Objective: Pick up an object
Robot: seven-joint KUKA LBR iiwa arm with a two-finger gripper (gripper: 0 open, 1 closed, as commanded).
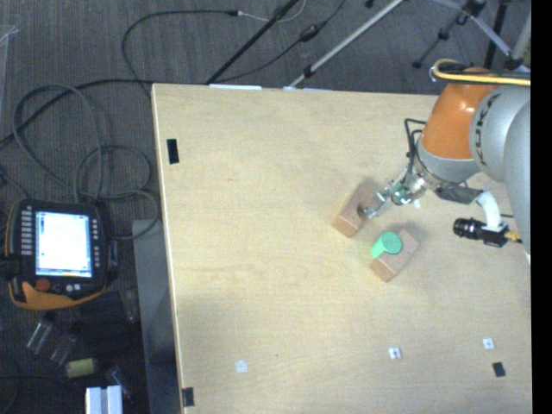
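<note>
The robot's gripper (pixel 377 203) is down on the light wooden table (pixel 259 257), touching one end of a small wooden block (pixel 354 214). I cannot tell if it is grabbing the block. Just beside it lies a second wooden block (pixel 397 261) with a round green piece (pixel 386 246) on top.
</note>
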